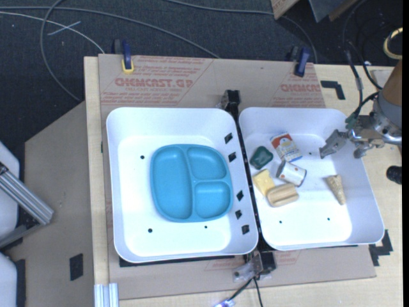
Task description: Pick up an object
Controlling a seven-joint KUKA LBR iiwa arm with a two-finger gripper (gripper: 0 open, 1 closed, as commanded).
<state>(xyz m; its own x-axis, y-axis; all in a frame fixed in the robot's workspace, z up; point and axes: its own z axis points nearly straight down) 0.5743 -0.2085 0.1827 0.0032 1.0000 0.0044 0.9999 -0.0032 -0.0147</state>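
Toy foods cluster in the right bin [358, 232]: bread roll [282, 196], cheese block [262, 182], green piece [261, 157], small can [291, 173], carton [285, 147], wedge [336, 188]. Gripper [337, 142] hovers over the bin's right side; whether its jaws are spread, I can't tell.

**One fixed camera, high over the bench**

The single camera looks down at a slant from above, far enough back to take in both shallow white plastic bins, the left [121, 171] and the right [358, 226], the pale wooden bench board [192, 69] under them, and dark carpet [128, 11] beyond its far edge. The grey arm [390, 107] enters at the frame's right.
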